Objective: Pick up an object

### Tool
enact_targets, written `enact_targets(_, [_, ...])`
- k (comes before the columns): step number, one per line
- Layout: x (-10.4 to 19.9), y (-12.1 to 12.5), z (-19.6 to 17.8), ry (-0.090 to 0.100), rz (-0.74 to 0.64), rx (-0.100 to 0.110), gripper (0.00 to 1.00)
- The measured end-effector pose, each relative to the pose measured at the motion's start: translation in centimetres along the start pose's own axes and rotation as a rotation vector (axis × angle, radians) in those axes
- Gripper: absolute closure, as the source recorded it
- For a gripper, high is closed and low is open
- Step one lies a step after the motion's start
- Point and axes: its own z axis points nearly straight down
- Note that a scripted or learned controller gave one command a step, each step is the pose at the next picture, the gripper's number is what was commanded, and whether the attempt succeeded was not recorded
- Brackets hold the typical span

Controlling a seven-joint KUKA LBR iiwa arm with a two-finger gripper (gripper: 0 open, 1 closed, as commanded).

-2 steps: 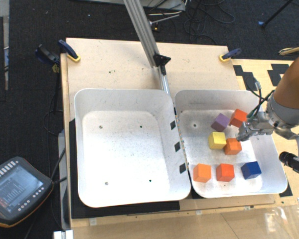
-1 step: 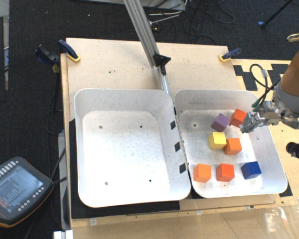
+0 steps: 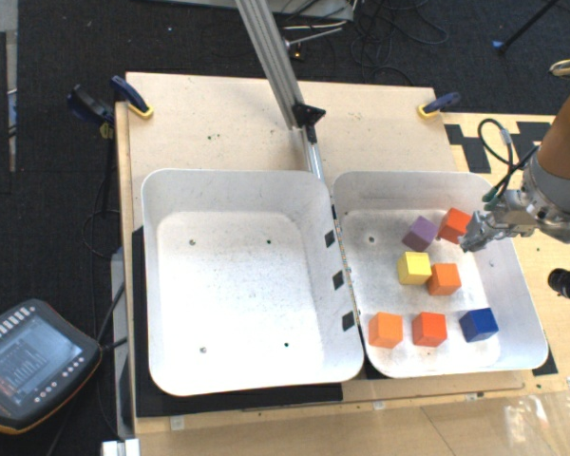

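From my feed I've got the overhead cam looking down at both bins on the bench (image 3: 228, 112). The left bin (image 3: 171, 255) has nothing but specks in it, all the cubes are in the right bin (image 3: 527, 340). Counting them: a purple cube (image 3: 420, 233) up around 12 o'clock of the cluster, a yellow cube (image 3: 414, 268) just under it, and an orange cube (image 3: 445, 278) touching the yellow one at its 3 o'clock. Along the near side there's a row of three: orange (image 3: 386, 330), red-orange (image 3: 429, 330) and a blue cube (image 3: 478, 324), close together but with small gaps. One more orange-red cube (image 3: 454, 224) sits at the purple one's 3 o'clock, and that's the one the gripper (image 3: 475, 238) is right up against. The arm (image 3: 556, 160) comes in from 3 o'clock over the bin's right rim, and the gripper tip sits at that cube's 4 o'clock edge, touching or nearly so. Honestly can't tell how the tool is set at this resolution, it's just a grey blur, and I can't say the cube is between anything. A teach pendant (image 3: 28, 359) lies on the floor at 8 o'clock.
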Motion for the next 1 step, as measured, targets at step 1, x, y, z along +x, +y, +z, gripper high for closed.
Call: enact_targets(1, [4.19,1.36,0.04,0.002,-0.005,0.000,1.00])
